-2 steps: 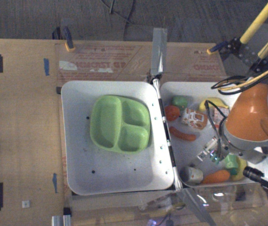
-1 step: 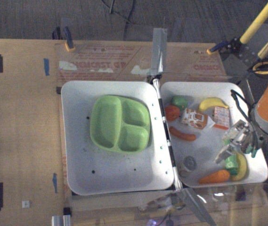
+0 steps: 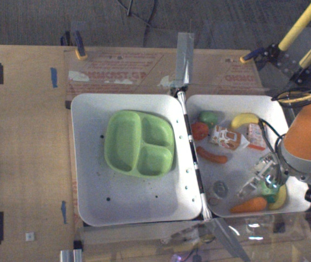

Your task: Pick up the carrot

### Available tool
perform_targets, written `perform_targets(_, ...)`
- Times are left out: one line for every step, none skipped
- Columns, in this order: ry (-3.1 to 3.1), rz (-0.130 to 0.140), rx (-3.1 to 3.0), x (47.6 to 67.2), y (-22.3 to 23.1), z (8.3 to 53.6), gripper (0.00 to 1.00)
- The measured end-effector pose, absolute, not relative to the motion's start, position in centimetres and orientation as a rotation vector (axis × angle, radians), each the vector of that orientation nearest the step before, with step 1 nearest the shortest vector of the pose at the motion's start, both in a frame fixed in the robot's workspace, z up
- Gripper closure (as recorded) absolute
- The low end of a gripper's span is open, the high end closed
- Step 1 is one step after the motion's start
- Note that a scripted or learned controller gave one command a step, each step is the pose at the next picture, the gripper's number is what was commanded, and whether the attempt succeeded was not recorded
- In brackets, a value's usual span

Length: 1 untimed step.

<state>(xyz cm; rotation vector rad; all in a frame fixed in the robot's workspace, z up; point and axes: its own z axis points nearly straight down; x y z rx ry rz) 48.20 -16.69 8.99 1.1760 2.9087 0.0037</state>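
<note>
We've got the carrot [image 3: 249, 204] lying at the lower edge of the right bin [image 3: 229, 171], lower right of the frame. The gripper [image 3: 260, 177] hangs just above it; can't tell its grip state. A green plate [image 3: 139, 143] sits in the left bin [image 3: 89, 162].

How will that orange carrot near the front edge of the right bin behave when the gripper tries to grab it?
The carrot looks like smooth, rigid toy plastic, so probably light and slippery. Its rounded, tapered shape may roll or squirt sideways. It lies by the bin wall, which could crowd the gripper.
</note>
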Motion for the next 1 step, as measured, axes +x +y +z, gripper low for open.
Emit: perform_targets(2.989, 0.001, 0.961, 48.08, -22.37, 16.83, 0.0)
